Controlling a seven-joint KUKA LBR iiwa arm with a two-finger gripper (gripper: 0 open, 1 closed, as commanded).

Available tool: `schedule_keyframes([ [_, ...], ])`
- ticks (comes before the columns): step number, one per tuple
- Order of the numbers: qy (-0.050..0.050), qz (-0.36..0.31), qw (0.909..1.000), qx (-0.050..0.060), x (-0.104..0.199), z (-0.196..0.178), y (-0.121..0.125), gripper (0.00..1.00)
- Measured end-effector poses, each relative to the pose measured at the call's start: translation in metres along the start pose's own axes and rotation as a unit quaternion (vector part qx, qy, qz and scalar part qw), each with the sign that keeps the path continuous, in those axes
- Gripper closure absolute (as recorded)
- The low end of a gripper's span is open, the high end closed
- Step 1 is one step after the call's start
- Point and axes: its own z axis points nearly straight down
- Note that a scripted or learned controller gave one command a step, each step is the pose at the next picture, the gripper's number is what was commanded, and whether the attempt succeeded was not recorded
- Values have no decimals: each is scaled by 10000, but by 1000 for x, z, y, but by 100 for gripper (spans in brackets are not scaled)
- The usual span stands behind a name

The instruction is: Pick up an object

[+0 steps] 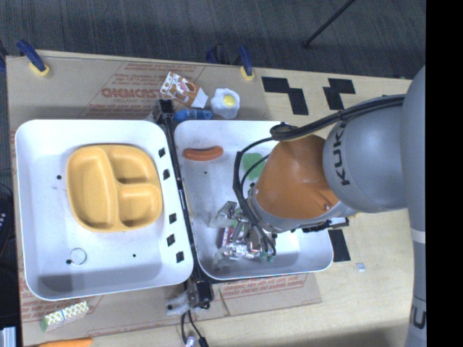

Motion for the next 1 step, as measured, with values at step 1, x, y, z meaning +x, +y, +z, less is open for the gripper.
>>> schedule_keyframes([
  [1,0,0,10000,0,0,0,0,0],
])
